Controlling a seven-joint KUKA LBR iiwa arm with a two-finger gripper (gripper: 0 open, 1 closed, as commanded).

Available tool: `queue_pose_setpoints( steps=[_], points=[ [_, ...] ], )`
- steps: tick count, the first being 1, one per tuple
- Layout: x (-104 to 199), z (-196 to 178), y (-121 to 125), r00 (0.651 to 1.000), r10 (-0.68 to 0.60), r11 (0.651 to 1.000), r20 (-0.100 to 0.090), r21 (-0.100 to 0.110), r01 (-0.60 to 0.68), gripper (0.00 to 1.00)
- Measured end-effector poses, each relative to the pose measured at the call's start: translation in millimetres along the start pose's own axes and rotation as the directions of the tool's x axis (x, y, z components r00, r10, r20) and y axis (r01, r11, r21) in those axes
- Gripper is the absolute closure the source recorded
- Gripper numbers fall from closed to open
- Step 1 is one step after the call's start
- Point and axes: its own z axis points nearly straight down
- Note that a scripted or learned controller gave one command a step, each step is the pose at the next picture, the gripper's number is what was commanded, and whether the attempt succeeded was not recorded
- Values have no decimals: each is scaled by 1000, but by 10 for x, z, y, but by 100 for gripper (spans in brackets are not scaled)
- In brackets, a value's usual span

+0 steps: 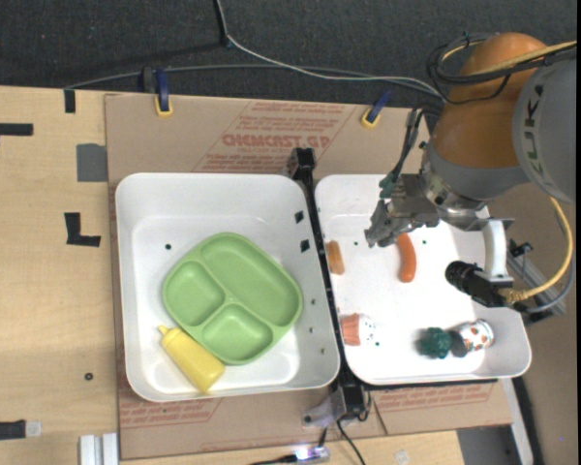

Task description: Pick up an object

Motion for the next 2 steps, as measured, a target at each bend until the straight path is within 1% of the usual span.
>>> queue_pose_setpoints(
  steps=[1, 2],
  points=[
    [621, 31, -49, 1000, 0, 1000, 0, 0, 0, 100],
    [1165, 38, -154, 1000, 0, 1000, 0, 1, 0, 100]
  ],
)
